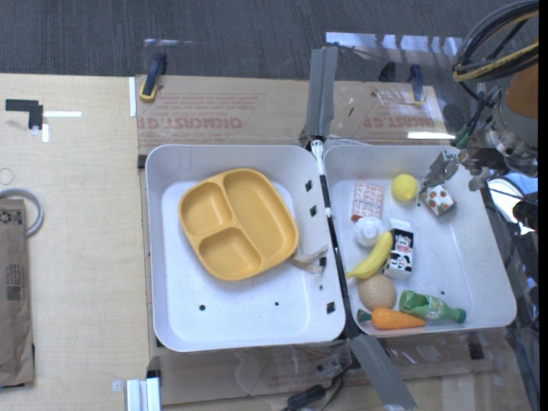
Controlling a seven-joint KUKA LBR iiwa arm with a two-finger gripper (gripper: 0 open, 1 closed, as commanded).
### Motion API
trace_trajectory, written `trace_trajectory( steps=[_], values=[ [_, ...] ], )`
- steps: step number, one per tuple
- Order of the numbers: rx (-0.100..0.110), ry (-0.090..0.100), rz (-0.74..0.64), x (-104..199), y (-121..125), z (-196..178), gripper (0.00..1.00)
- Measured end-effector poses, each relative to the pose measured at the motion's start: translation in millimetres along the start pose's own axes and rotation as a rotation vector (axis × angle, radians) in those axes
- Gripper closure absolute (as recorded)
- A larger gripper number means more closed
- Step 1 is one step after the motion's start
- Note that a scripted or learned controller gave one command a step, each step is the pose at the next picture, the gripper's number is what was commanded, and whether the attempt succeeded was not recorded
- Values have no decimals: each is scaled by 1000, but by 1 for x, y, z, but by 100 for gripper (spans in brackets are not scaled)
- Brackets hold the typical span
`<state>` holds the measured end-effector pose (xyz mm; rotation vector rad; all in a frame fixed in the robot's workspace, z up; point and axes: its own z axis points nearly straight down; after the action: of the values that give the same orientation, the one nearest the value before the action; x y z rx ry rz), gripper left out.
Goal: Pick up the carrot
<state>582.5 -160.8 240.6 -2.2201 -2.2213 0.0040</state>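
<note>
The orange carrot (396,319) lies along the front wall of the right bin (488,255), pointing right, touching a green bottle (433,307) and just in front of a round tan ball (377,292). My gripper (444,169) hangs over the back right part of that bin, far from the carrot. It is just above a small white cube with red spots (437,200). Nothing shows held in it.
The right bin also holds a yellow lemon (404,187), a pink card (367,198), a white cap-like piece (368,228), a banana (374,257) and a black-and-white carton (400,249). A yellow divided plate (238,223) lies in the left bin (163,255).
</note>
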Motion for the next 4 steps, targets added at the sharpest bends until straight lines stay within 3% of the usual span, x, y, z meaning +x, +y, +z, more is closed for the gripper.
trace_trajectory(
  steps=[1, 2, 3, 4],
  values=[
    [-1, -1, 62, 27, 27, -86, 0],
    [1, -1, 183, 69, 36, 50, 0],
    [1, 0, 224, 20, -33, 125, 0],
    [0, -1, 305, -43, -75, 15, 0]
  ],
)
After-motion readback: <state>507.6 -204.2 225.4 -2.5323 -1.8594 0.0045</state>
